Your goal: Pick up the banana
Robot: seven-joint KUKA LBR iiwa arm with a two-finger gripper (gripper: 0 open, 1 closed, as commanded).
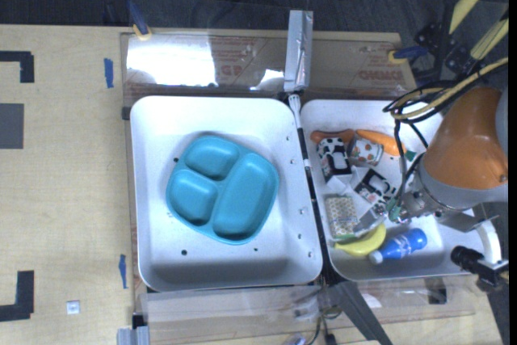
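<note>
Wooden bench all around, with the two white bins side by side in the middle. Your left bin has loads of open floor around one blue divided plate, which sits well apart from the walls on every side. The right bin is the tight one: everything's crammed into it, and the arm hangs over its right half, covering that part completely.

The banana lies near the right bin's front wall, close to the divider between the bins. It's partly hidden: a patterned packet overlaps its upper edge, and a blue bottle lies just beside its right end, touching or nearly so.

The gripper is down in the clutter just behind the banana, next to the bottle. You can't tell from this angle whether it's clenched or released; it's too small and dark.

Further back from the banana there's black-and-white stuff and something orange by the rear wall.
</note>
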